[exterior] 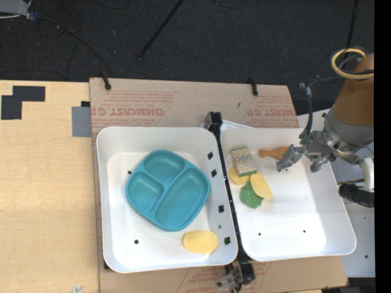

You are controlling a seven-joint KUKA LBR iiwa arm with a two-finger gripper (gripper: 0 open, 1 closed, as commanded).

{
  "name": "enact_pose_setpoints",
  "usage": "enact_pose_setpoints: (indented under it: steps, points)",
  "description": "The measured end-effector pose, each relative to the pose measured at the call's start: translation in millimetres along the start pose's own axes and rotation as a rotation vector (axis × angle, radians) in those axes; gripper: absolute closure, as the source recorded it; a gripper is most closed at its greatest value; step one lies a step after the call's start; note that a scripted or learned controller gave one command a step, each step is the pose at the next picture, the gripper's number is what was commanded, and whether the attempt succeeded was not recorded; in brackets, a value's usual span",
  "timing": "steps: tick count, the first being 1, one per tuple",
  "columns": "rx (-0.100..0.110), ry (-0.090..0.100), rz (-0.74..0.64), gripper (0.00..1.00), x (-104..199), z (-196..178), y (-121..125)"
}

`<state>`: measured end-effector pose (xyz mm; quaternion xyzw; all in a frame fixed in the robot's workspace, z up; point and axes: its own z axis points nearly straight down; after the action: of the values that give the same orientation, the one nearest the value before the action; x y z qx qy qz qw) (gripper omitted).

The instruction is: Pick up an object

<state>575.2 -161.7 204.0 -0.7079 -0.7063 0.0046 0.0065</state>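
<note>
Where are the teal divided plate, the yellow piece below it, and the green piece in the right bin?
teal divided plate (pixel 168 189), camera view, centre ridge.
yellow piece (pixel 200 241), camera view, middle of top.
green piece (pixel 249 197), camera view, visible middle.

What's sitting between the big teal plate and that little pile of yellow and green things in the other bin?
In the camera view, the bins' adjoining white walls with a black divider strip separate the teal plate from the pile; nothing else lies there.

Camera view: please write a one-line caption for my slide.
Arm's tool hovers over the right bin near an orange piece; a teal divided plate lies in the left bin.
</note>
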Motion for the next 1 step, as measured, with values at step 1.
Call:
enact_pose_setpoints:
  steps: [1]
  points:
    - [-0.014, -0.003, -0.002, 0.00, 0.1, -7.8, 2.9]
